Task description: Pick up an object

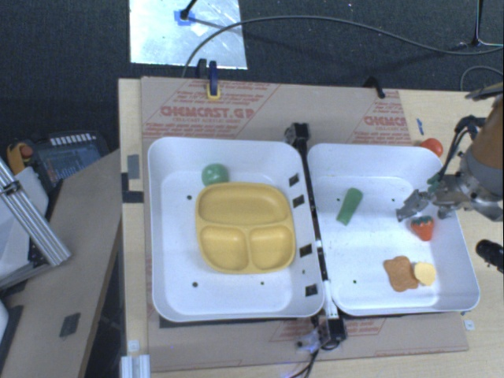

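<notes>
Hovering tool (416,209) beside red-and-green strawberry (423,227)

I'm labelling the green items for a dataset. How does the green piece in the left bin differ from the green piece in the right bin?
The green piece in the left bin looks rounded and darker; the green piece in the right bin is elongated and brighter. The left one touches the yellow divided tray, at its far edge; the right one lies alone on the bin floor, slanted. The gripper is far nearer the right one. Both are small and green.
</notes>
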